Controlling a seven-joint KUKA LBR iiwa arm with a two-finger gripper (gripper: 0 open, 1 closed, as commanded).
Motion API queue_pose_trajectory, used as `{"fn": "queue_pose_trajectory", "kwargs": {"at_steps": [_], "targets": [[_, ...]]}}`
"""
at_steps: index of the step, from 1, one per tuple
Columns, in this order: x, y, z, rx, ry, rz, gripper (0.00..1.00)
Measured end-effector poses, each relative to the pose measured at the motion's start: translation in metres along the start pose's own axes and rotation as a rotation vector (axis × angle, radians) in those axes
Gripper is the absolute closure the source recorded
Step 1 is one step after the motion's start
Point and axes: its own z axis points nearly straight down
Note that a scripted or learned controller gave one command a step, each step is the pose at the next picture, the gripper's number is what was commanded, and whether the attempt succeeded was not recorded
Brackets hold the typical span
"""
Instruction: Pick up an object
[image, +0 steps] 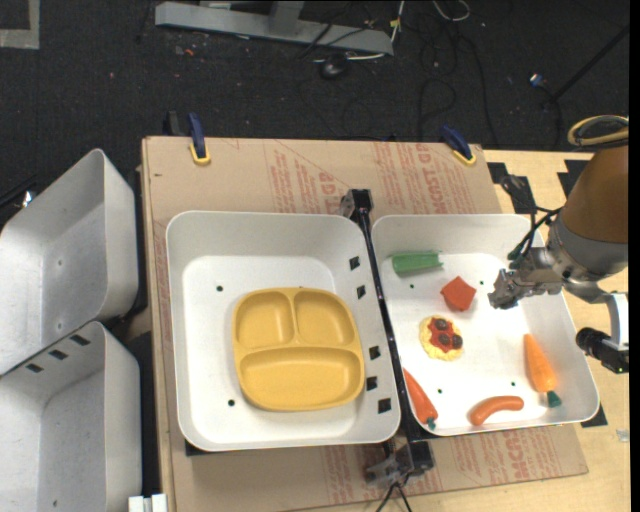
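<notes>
Dark fingers (507, 292), grip unclear

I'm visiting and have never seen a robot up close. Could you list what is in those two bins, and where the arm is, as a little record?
left bin: yellow tray with three compartments
right bin: green block, red block, pizza toy, two carrots, sausage
arm: reaching in from the right, over the right bin
gripper: just right of the red block, above the bin floor
held: nothing seen between the fingers
</notes>
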Motion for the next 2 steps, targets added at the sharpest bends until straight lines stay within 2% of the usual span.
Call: {"fn": "queue_pose_trajectory", "kwargs": {"at_steps": [1,2], "targets": [[0.007,0.01,-0.055,0.0,0.0,-0.001,1.0],[-0.004,0.009,-0.108,-0.001,-0.001,0.001,1.0]]}}
